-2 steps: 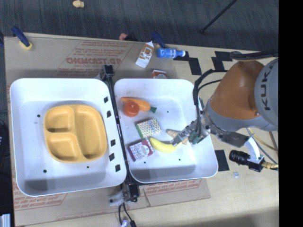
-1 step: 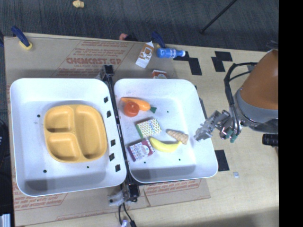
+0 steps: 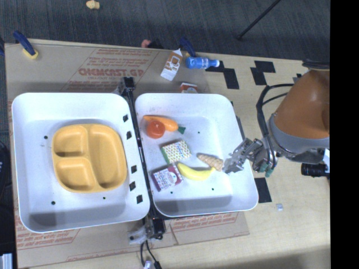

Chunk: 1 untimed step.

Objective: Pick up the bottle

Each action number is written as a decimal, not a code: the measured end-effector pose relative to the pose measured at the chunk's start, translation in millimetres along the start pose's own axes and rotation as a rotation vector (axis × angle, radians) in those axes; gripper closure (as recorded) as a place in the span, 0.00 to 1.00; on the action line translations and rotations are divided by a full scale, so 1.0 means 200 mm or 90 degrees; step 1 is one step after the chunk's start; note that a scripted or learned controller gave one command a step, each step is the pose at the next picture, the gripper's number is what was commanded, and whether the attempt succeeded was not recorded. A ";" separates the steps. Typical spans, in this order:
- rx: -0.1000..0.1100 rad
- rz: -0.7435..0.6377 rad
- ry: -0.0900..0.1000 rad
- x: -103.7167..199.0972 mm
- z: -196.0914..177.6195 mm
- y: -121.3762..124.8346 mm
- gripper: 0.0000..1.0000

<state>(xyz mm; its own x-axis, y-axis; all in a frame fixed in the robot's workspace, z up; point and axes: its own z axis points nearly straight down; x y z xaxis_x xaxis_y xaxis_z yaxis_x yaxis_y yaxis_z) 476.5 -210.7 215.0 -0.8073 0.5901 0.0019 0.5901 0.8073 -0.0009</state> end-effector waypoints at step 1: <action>0.000 -0.382 0.001 0.12 -0.01 0.17 1.00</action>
<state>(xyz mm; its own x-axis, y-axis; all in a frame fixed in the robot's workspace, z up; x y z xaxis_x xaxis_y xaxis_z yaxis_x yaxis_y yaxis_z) 476.9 -169.8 216.3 -0.9995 0.0305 0.0031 0.0305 0.9995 0.0003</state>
